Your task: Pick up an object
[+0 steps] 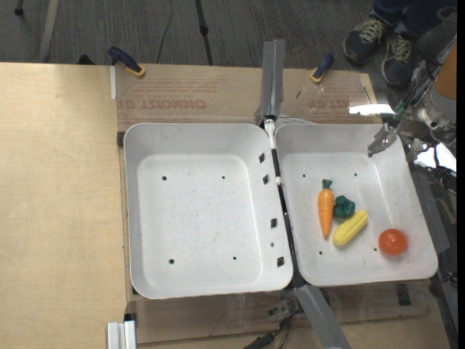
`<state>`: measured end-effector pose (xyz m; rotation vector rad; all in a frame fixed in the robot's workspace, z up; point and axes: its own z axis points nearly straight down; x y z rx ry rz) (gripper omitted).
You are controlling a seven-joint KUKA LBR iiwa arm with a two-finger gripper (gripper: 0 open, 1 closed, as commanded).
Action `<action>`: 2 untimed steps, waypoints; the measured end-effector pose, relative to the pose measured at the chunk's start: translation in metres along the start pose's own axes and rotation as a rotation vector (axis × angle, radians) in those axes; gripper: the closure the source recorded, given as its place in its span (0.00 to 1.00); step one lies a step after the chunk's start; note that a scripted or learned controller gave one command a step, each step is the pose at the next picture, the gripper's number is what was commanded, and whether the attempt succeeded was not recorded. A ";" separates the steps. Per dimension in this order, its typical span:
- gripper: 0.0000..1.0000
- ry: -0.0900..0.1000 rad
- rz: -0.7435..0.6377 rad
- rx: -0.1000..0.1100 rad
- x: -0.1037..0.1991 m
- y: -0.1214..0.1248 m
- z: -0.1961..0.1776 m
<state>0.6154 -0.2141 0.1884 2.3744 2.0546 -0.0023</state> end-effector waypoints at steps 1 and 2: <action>0.00 0.001 0.229 0.003 0.079 -0.029 -0.039; 0.00 0.001 0.240 0.003 0.105 -0.042 0.097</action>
